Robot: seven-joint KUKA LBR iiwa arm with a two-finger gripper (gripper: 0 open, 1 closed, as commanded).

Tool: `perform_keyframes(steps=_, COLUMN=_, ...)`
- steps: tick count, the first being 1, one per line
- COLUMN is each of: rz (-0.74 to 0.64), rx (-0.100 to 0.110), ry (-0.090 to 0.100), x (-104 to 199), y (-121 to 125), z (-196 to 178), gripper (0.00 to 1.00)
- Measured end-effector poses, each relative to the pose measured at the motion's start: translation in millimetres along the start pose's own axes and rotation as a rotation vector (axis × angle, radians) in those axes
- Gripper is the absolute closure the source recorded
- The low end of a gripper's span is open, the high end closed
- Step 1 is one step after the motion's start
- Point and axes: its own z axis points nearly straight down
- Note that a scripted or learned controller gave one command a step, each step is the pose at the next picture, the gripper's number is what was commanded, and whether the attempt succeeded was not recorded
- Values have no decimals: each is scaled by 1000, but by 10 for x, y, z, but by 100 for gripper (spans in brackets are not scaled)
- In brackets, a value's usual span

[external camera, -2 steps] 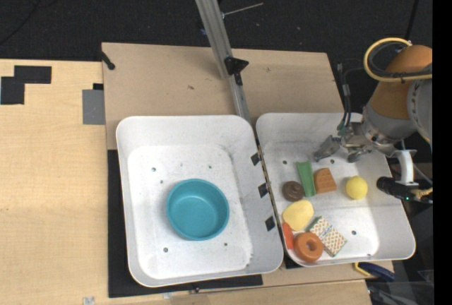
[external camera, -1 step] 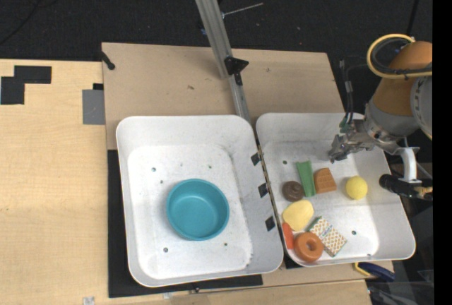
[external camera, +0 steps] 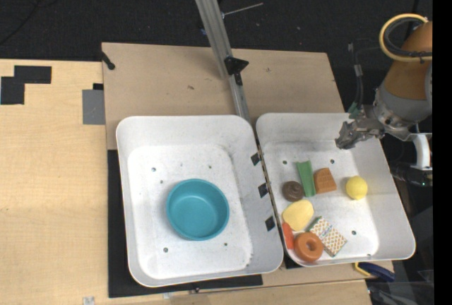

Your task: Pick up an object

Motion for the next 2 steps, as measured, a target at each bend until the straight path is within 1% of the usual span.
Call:
perform_keyframes(steps=1, rz=1, rx=0, ry=0, x=-57, y=-73, z=-551, gripper=100)
perform_keyframes(steps=2, rz=1, rx=2, ry=0, x=-62, y=-67, z=-930, gripper=100)
